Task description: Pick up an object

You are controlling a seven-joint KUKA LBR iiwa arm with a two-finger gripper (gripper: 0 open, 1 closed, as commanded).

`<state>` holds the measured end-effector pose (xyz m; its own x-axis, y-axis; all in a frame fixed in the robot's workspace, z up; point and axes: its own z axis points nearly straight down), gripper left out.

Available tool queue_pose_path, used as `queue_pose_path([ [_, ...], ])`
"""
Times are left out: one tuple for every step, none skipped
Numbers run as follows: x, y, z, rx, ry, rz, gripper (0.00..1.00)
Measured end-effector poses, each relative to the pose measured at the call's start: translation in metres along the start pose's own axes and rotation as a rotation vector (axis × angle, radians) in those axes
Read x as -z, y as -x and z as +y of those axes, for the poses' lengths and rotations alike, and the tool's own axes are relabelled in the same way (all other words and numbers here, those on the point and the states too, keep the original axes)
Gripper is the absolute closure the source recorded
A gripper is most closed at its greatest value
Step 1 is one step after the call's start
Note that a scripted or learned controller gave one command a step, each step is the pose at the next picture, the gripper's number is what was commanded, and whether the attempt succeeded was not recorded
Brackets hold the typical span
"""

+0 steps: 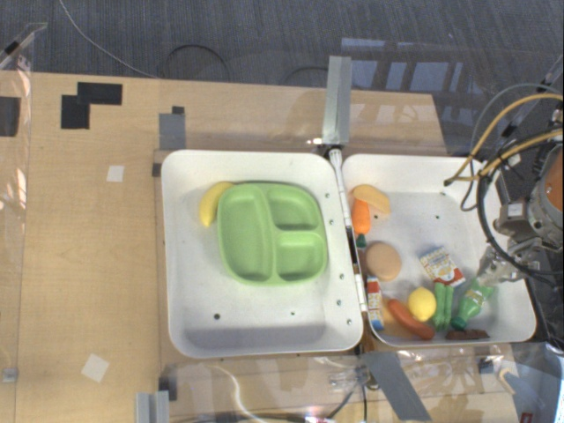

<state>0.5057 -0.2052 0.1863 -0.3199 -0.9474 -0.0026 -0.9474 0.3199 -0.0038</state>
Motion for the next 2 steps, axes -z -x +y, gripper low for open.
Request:
queue_pose_path([
  [0.003, -0.003, 0.009, 0.212, -0.002, 0.001, 1.0],
  [0.073, 0.066, -0.024, 0.217, -0.01, -0.001, 1.0],
])
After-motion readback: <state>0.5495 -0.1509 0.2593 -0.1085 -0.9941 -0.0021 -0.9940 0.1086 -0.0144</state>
